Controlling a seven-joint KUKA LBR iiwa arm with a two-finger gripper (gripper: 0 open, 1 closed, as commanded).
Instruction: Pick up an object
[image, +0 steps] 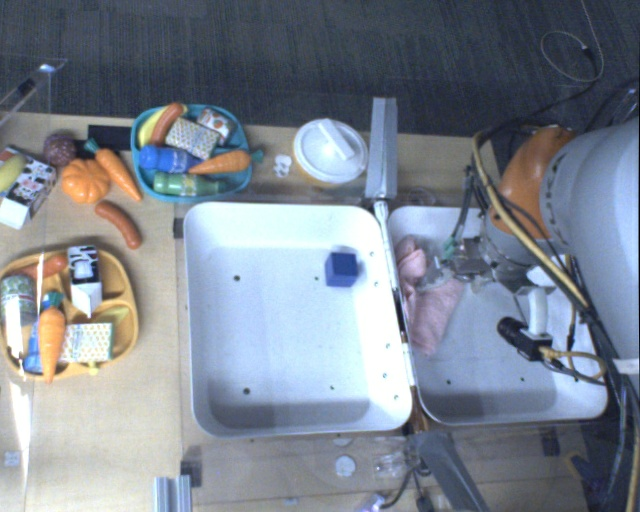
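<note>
A wooden bench (150, 400), seen from above at a slant, carries two shallow white plastic bins side by side. The left bin (290, 400) holds one small blue cube (342, 268), resting on the bin floor near its far right corner and apart from the walls. The right bin (500, 400) holds a crumpled pale pink cloth (425, 300), which lies along that bin's left wall, from its far left corner toward the middle of the wall.

The grey robot arm (600, 200), with an orange band (530, 165) above the wrist, reaches in from the right over the far right part of the right bin. Its two-finger gripper (462, 262) sits low in the far part of the right bin, just beside the right edge of the pink cloth; whether the jaws are open or closed cannot be told, because cables and the wrist crowd that spot. Black cables (520, 335) loop over the right side of the same bin.

On the bench beyond the bins stands a round white lidded container (330, 150). Near the bench's far left corner, a blue bowl (190, 150) holds toy food, with an orange toy pumpkin (84, 182) and a toy carrot (120, 172) beside it. At the left edge, a yellow tray (120, 300) holds more toy food.
</note>
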